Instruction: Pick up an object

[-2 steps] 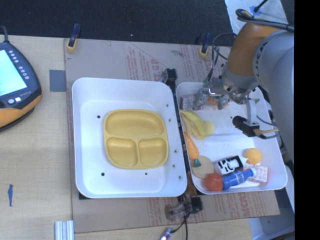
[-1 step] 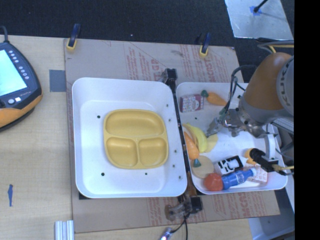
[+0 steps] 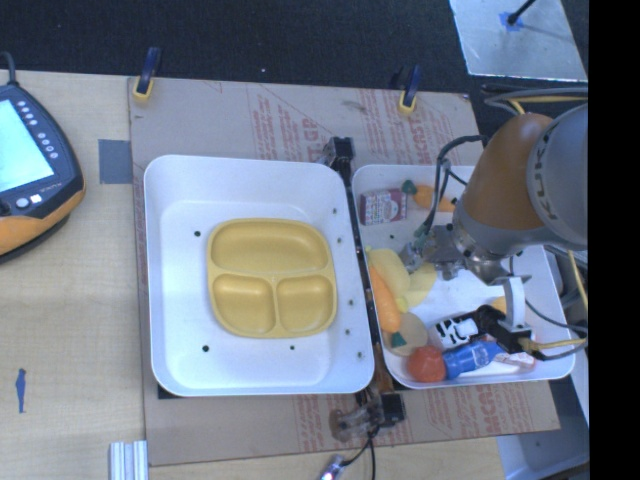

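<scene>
The right bin (image 3: 462, 377) holds several small items. A pale yellow piece (image 3: 398, 273) lies beside an orange carrot-like piece (image 3: 385, 308). At the front are a red ball (image 3: 426, 364), a blue tube (image 3: 470, 357) and a black-and-white item (image 3: 457, 327). A small reddish carton (image 3: 381, 207) and an orange bit (image 3: 425, 195) sit at the back. My gripper (image 3: 428, 250) hangs low over the bin's middle, just right of the pale yellow piece, under the orange wrist band (image 3: 500, 183). The arm hides the bin's right half.
The left bin (image 3: 170, 268) carries a yellow divided plate (image 3: 270, 276). A handheld controller (image 3: 25, 168) lies at the bench's far left. Clamps (image 3: 146, 74) hold the cardboard sheet at the back edge. Cables run along the right bin's right side.
</scene>
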You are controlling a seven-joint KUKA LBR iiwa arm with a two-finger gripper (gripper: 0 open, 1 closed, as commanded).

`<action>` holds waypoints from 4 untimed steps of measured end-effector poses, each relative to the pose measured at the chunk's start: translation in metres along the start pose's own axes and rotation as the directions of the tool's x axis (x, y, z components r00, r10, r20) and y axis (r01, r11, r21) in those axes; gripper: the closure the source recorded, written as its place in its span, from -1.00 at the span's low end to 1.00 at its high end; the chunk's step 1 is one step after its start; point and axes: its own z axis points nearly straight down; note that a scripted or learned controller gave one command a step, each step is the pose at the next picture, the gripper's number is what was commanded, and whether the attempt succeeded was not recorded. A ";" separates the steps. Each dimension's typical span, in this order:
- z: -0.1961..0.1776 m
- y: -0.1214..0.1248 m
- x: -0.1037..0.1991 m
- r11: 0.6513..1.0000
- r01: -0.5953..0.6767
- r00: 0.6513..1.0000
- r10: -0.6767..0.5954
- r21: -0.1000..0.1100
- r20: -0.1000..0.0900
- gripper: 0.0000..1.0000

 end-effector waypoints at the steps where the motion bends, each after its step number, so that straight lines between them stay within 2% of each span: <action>1: -0.013 0.002 -0.003 1.000 0.004 1.000 -0.004 -0.005 0.004 1.00; 2: -0.102 -0.034 0.004 1.000 -0.004 1.000 0.004 -0.002 -0.001 1.00; 3: -0.102 -0.034 0.004 1.000 -0.003 1.000 0.003 -0.001 -0.001 -1.00; 4: 0.001 0.028 0.002 1.000 0.001 1.000 -0.001 0.002 0.000 -1.00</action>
